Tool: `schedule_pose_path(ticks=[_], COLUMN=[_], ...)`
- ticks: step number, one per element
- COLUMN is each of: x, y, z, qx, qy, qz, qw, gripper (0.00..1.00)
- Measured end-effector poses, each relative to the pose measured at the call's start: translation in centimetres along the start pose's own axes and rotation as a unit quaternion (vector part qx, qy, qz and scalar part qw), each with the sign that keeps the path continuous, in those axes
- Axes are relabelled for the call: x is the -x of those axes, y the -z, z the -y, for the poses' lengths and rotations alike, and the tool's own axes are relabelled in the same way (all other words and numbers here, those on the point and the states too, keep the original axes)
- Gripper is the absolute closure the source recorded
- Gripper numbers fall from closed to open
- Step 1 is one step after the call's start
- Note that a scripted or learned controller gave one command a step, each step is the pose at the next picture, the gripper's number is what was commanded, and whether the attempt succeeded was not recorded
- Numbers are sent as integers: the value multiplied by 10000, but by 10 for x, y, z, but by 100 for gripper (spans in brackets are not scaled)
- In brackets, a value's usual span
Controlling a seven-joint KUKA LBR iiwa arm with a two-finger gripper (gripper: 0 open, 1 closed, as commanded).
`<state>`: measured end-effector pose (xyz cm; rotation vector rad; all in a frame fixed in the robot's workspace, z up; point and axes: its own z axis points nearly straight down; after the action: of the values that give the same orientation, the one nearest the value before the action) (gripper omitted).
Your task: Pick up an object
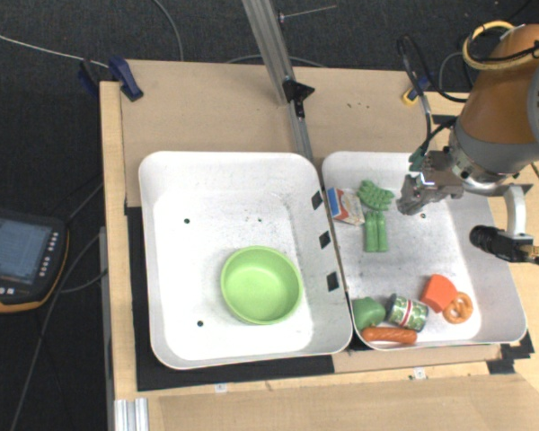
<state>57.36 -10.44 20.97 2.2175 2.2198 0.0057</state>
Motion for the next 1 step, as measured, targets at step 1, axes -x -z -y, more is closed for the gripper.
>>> schedule_pose_path(ticks=[1], x=[0], y=[25], z=[-1], qx=[-11], qy=[-3], qz=[0], qw=[10000], gripper=[100])
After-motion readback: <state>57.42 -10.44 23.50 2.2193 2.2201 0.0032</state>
